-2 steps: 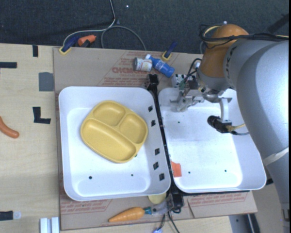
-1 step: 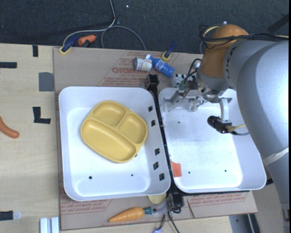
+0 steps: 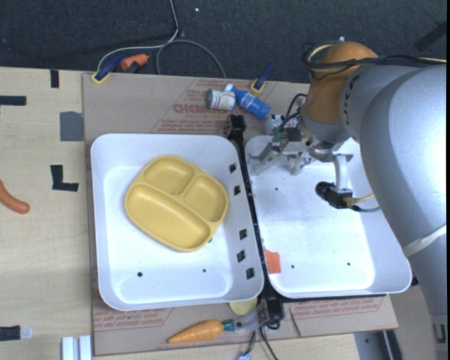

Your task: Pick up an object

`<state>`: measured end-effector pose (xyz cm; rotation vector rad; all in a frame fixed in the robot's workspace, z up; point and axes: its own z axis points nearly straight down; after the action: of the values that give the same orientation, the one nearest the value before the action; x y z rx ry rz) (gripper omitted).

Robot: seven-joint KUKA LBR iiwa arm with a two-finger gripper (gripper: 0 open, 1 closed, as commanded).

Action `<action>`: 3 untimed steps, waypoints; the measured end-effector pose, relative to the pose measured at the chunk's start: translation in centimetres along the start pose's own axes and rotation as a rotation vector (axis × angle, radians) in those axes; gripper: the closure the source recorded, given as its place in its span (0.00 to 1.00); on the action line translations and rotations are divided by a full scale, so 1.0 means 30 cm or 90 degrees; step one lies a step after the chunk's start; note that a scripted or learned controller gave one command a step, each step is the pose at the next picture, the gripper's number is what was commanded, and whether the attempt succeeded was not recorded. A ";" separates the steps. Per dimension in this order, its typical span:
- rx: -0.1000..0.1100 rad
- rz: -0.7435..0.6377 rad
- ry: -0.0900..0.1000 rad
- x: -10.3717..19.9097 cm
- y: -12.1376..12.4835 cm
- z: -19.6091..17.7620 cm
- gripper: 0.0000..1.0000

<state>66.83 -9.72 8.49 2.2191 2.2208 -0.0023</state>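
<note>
Hovering my claw (image 3: 289, 152) at the far edge of the right bin (image 3: 360, 276), near the divider; how wide it stands I cannot tell. Yellow divided plate (image 3: 178, 201) lies flat in the left bin (image 3: 109, 276), well apart from my claw.

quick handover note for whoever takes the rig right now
Gripper: low over the far left corner of the right bin; whether the fingers are open or shut is unclear, and nothing is seen in them.
Things: yellow plate lies in the left bin. An orange scrap sits near the right bin's left wall.
Done: nothing lifted yet.
Left: grasp one object and raise it.
</note>
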 end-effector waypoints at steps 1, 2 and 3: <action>-0.002 0.000 0.000 0.009 -0.108 -0.005 0.00; 0.000 -0.001 0.001 0.008 0.004 -0.001 0.00; -0.001 0.000 0.001 0.009 0.001 -0.002 0.00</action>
<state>66.88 -9.44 8.54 2.2187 2.2205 0.0003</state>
